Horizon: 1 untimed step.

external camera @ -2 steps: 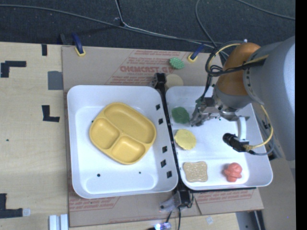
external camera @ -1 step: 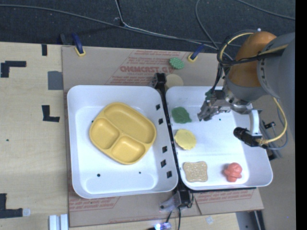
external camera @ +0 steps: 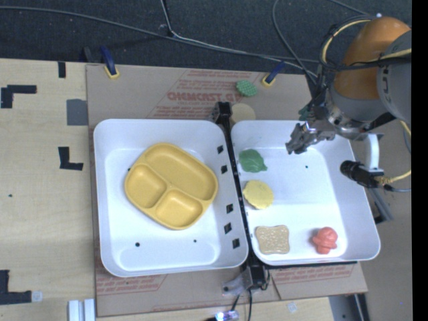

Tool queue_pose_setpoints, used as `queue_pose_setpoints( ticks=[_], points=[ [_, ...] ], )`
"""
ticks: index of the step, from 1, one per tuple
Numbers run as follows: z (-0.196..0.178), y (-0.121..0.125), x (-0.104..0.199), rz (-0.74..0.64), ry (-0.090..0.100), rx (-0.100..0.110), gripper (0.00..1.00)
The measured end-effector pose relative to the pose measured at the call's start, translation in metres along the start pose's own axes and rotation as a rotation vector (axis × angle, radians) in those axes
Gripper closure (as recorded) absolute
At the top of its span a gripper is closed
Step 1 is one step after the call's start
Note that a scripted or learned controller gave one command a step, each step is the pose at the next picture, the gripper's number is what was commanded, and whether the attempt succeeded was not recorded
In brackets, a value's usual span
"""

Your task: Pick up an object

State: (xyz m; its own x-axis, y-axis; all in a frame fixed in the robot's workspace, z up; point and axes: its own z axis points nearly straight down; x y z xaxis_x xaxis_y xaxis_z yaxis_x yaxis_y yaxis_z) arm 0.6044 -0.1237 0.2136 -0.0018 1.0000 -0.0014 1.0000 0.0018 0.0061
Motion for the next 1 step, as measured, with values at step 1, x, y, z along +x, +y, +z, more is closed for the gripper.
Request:
queue_pose_setpoints(
  ticks=[1],
  points=[
    [-0.0333, 0.0009, 0.0001, 0.0, 0.001, 0.004, 1.0]
  ],
)
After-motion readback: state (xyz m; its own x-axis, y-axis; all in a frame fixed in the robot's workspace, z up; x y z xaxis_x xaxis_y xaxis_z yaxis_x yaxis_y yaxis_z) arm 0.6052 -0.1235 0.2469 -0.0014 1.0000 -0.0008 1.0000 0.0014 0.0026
